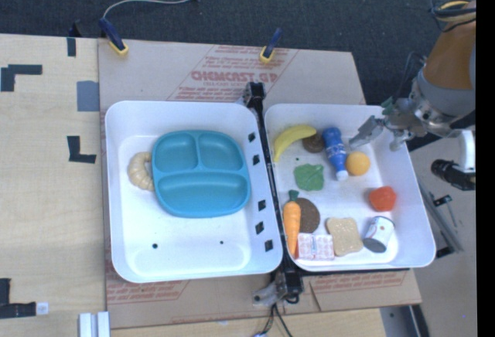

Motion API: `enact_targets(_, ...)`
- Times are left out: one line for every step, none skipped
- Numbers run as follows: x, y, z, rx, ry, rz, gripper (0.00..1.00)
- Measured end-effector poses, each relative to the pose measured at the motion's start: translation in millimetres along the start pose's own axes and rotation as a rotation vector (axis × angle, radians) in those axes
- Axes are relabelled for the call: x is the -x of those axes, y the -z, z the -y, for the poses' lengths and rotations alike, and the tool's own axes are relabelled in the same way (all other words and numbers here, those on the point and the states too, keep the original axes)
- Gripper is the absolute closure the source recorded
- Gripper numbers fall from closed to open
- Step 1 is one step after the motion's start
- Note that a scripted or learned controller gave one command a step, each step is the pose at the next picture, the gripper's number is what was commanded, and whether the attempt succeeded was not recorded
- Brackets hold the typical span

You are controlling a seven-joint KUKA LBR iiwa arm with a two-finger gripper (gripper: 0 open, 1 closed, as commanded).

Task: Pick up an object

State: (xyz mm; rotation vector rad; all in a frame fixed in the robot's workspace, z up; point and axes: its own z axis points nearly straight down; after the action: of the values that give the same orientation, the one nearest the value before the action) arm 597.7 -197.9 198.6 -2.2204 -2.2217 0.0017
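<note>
Cardboard bench, two bins; toys crowd the right bin (410,196). Your gripper (377,132) hovers at its far corner, jaws spread, empty. Drop squarely over the orange ball (357,164) beside the bottle (335,151).

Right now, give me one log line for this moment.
stage: approach | claw: open, above right bin, beside orange ball | held: nothing | blue bottle: lying in bin
</note>
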Motion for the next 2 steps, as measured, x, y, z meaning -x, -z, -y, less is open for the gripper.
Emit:
enact_targets(-78.1,-112.3,-51.1,0.004,0.002,0.001,0.00)
enact_targets(-73.7,-114.3,-65.9,-0.030,0.006,-0.003,0.00)
